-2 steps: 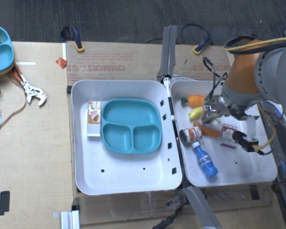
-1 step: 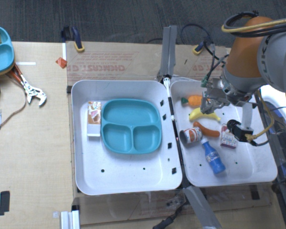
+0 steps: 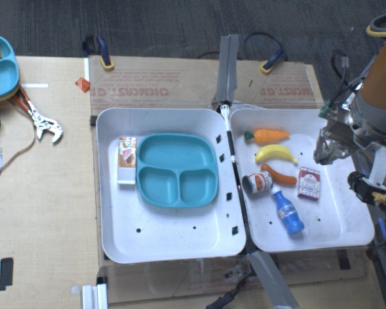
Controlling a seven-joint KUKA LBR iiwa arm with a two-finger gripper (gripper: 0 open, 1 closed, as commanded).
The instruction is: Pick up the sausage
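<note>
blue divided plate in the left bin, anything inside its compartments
All three compartments of the blue divided plate show bare. It lies in the left bin, a small carton beside it. Whatever is under the plate is covered.

"CHEMCAST" upside down on cardboard sheet [image 3: 161, 85]

The sausage [image 3: 280, 174] at frame centre-right is hemmed in: banana [image 3: 276, 153] just above, can [image 3: 258, 183] touching its left, red box [image 3: 309, 184] near right; bare bin floor lies below.
</note>
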